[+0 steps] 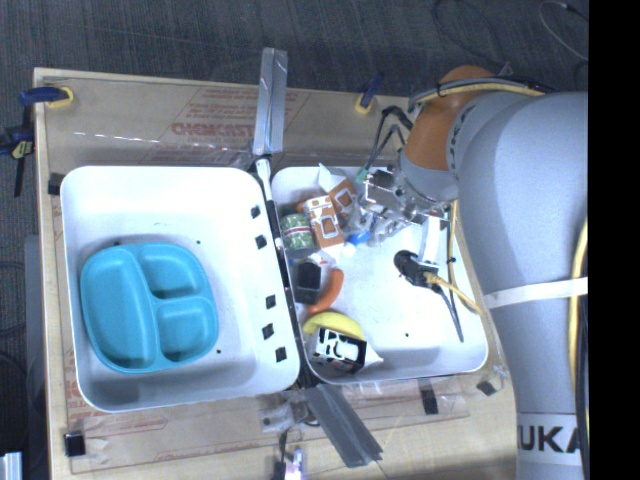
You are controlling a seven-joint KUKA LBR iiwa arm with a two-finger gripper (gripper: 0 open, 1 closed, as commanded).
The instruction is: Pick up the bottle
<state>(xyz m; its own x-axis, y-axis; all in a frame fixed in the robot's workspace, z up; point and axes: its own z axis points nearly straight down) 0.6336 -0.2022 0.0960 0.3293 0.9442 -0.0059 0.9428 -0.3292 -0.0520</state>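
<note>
From where I watch, the near end of the right bin (pixel 470 353) has a black-and-white packet (pixel 340 349) with a banana (pixel 333 324) just behind it, then an orange piece (pixel 332 284) beside a dark block (pixel 308 276). Across the divider, the left bin (pixel 150 183) carries a blue tray (pixel 148 306), well apart from all this. Further back I take the bottle (pixel 297 232) to be the small green-banded thing lying against the divider, its long axis roughly crosswise to the bin, touching an orange-and-white carton (pixel 325 220). The hand (pixel 380 218) sits down among the clutter at the far end of the same bin; whether it is open or holds anything I cannot tell. So the bottle lies to the image-left of the hand, with the carton between them; I judge the next reach must clear that carton
</note>
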